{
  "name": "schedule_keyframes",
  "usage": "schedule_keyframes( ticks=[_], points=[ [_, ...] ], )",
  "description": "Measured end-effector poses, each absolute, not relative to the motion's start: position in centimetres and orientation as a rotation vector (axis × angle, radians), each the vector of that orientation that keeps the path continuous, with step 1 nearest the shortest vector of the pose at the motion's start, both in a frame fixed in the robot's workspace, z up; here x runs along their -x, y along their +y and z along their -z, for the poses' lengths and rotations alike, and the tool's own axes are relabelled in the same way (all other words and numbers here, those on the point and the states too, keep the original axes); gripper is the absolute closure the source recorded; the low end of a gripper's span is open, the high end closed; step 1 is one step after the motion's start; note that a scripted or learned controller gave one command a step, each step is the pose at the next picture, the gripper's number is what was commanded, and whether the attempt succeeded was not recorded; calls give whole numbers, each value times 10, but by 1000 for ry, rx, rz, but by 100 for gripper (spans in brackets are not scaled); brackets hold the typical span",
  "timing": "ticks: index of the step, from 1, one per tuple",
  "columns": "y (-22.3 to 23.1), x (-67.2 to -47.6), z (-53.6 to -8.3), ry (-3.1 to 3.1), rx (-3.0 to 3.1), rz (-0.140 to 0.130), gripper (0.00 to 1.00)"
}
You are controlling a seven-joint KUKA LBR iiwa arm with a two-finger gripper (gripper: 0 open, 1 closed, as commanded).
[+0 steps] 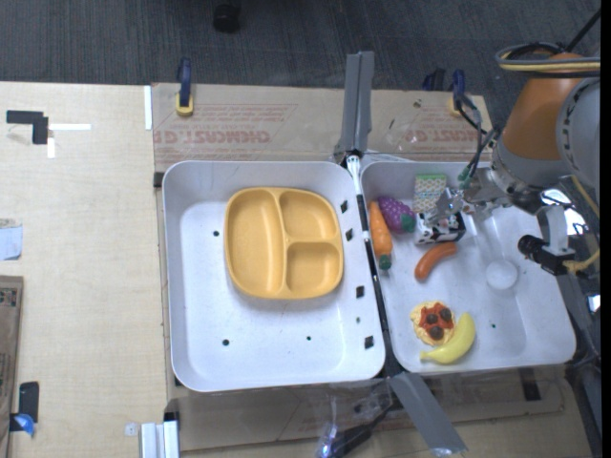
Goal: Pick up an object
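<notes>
Fingers (441, 225) of the grey arm hang low over the right bin (535, 346), near its back-left part, and whether they are spread or pressed together I cannot tell: the dark tips blur into the metal parts around them. Nothing can be seen caught between them. Just below the tips, perhaps touching them, lies a toy sausage (435, 259), red-orange and slanted, its upper end pointing toward the fingers. Just left of the tips sits a purple bunch of toy grapes (396, 214), and left of that, along the bin's left wall, a toy carrot (381, 235) lies lengthwise with its green end toward the front. Behind the fingers, near the back wall, stands a small pale green-and-white packet (430, 191). Toward the front of the same bin, well apart from the fingers, a little toy pizza (432, 321) with dark toppings lies touching a yellow toy banana (452, 343) that curves around its lower right side. A faint round clear thing, possibly a cup (501, 275), rests in the middle of the bin, right of the sausage. In the left bin (191, 351) lies a yellow divided plate (284, 242) with three compartments, in the back half. Both bins sit on cardboard over the pale wooden surface (76, 256).
</notes>
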State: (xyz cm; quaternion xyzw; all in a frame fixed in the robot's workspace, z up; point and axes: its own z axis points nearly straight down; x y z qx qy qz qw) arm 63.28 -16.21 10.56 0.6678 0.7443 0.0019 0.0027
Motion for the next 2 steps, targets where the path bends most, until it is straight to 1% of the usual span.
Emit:
schedule_keyframes(
  ticks=[1, 2],
  points=[
    [-167, -646, -104, 2385, -2093, 17, 0],
    [-173, -647, -119, 2374, -2089, 22, 100]
  ],
)
